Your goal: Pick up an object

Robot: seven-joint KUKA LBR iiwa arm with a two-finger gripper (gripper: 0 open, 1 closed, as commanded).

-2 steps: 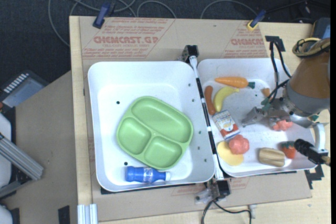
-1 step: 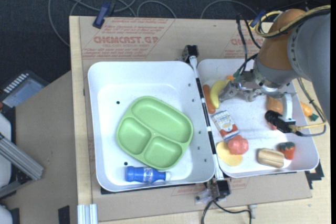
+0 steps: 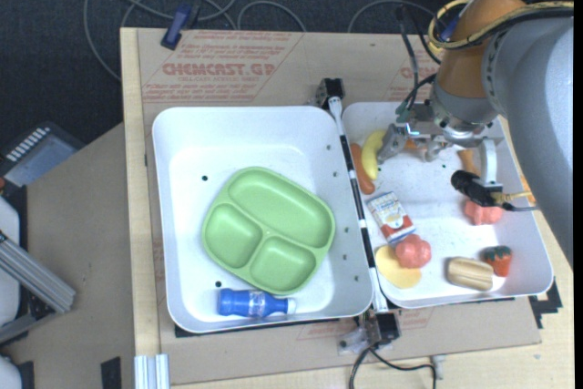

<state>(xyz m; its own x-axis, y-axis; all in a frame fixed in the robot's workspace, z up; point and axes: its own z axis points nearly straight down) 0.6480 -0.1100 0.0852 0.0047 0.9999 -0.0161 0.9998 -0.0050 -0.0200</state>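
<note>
The tool (image 3: pixel 428 144) is positioned over the right bin (image 3: pixel 528 282), beside a banana (image 3: pixel 371 156); its state cannot be determined.

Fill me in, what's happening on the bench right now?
The arm reaches in from the right and hangs over the back of the right bin, near a banana. That bin also holds a small carton, a red apple, a bread roll and other toy food. The left bin holds a green divided plate and a blue bottle. Nothing looks picked up yet.
</note>
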